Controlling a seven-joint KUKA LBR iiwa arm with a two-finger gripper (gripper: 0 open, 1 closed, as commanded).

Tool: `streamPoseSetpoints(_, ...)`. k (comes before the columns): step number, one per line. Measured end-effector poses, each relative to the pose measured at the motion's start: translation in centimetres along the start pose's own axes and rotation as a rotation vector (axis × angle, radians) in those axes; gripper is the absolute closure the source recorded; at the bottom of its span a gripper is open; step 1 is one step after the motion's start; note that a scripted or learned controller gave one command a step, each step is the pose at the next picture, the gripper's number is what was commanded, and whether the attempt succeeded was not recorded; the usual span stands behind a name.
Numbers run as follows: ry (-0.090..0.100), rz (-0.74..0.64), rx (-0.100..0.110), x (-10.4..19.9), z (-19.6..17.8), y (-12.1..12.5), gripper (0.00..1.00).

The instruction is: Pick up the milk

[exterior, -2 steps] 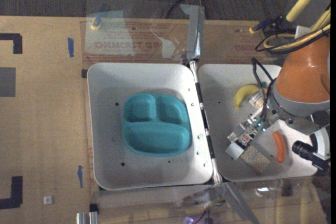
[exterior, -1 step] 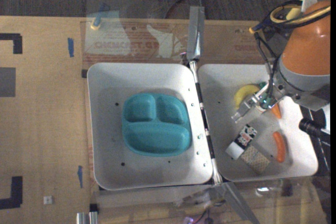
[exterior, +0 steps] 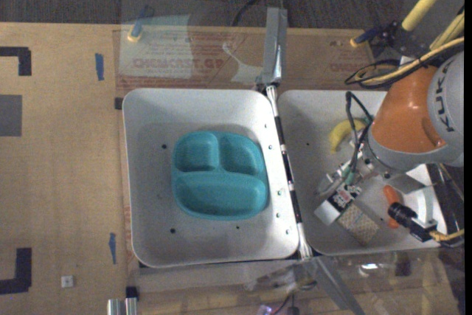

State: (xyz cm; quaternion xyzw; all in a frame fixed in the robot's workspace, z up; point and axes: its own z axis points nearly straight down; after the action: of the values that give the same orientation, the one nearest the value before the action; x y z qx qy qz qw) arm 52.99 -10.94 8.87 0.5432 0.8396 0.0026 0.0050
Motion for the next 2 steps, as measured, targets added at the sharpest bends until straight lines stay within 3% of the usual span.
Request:
streamPoseSetpoints(1, -0.008, 0.007, -0.006, -0.46, -1.12, -0.02, 1.0)
streamPoseSetpoints(2, -0.008, 0.007, -0.006, -0.46, -1.11, -0.03, 0.0)
